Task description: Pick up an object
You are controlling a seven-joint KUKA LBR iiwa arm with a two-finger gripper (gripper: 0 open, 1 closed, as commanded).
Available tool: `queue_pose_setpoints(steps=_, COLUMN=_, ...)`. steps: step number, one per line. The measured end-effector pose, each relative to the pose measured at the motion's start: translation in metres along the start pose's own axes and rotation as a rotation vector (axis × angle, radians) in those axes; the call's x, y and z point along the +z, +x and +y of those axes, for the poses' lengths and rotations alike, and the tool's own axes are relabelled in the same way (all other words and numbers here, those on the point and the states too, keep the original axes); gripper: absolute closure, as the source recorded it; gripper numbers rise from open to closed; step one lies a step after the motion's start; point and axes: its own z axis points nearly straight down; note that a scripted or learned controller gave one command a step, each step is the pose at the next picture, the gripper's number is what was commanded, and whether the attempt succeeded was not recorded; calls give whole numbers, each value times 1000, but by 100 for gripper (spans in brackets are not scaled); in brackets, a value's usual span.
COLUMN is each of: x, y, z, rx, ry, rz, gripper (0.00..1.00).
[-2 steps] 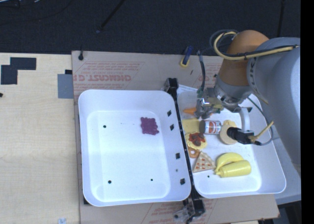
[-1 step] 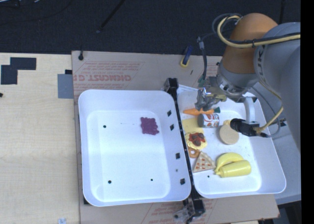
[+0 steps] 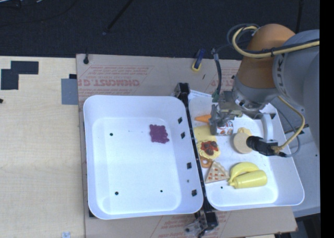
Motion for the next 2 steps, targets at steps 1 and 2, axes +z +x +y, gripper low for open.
queue_pose_setpoints(steps=1, x=0, y=-6, z=-10, rx=-3, ry=-1, rz=0, gripper=100)
queue_pose_setpoints(steps=2, x=-15, y=-46, z=22, rx=-4, ry=-5, rz=0, gripper=100)
